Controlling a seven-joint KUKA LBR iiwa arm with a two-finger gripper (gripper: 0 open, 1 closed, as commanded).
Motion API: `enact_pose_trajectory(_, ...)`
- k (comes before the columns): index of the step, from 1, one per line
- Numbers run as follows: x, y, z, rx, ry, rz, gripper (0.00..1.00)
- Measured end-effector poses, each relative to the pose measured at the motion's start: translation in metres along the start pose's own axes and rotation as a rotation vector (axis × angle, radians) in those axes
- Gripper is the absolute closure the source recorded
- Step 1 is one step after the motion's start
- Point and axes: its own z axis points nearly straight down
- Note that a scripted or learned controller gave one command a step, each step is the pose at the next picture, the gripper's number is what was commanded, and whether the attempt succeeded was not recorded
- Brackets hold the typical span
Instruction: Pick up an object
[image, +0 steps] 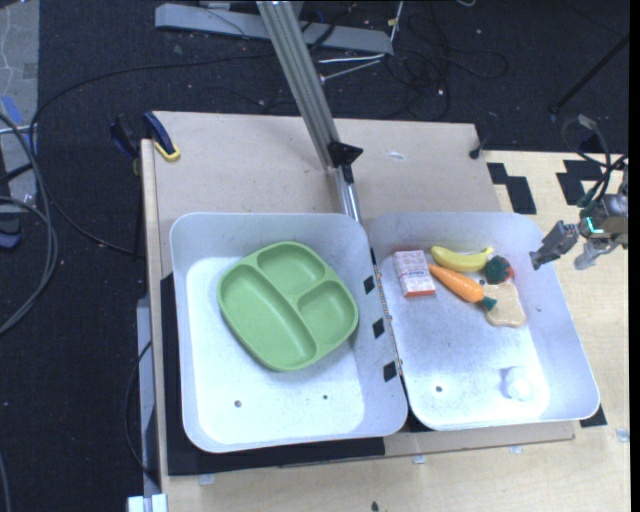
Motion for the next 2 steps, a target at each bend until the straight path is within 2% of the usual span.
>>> enact_pose_trajectory(1,0.0,0.001,-0.001,-0.002,-0.001,-0.001,0.0)
enact_pose_trajectory(2,0.01,0.001,0.049,0.002,0.001,-0.002,0.0)
